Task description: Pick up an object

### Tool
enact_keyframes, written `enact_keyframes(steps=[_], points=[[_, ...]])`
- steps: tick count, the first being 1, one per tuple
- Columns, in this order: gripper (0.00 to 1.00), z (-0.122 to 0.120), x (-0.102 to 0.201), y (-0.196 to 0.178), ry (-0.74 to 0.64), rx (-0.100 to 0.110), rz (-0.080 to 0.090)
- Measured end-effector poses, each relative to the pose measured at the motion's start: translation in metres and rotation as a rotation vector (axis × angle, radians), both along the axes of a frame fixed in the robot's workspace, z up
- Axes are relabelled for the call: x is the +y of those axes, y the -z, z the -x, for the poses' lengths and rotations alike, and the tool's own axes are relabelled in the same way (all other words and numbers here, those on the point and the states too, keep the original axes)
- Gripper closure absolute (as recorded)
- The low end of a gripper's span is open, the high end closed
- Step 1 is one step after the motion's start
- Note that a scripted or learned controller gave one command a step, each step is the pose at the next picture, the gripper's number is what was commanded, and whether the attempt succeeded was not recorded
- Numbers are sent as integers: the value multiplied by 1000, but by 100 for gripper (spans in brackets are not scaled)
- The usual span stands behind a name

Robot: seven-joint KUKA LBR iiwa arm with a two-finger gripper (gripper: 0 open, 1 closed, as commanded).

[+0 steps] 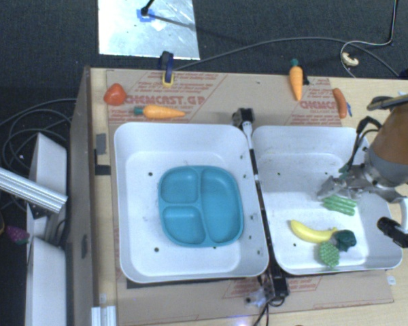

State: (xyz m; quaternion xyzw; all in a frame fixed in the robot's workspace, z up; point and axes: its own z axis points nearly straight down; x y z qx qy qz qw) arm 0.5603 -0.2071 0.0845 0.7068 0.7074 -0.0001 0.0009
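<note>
So the gripper [334, 187] is down in the right bin [292, 148], right above the green striped piece [340, 204]; can't tell about the jaws. Banana [310, 231] sits just below, blue plate [200, 206] in the left bin [143, 148].

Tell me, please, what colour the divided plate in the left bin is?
Light blue; the divided plate shows best in the camera view.

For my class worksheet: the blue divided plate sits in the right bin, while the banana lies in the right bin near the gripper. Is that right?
Not quite. The camera view shows the blue divided plate in the left bin, not the right. The banana does lie in the right bin, near the gripper.
</note>
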Motion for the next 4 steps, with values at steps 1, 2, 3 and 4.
enact_keyframes(steps=[1, 2, 3, 4], points=[[100, -1, 0, -11, -2, -3, 0], [0, -1, 0, -11, -2, -3, 0], [0, 37, 5, -47, 0, 0, -1], [0, 32, 1, 0, 0, 0, -1]])
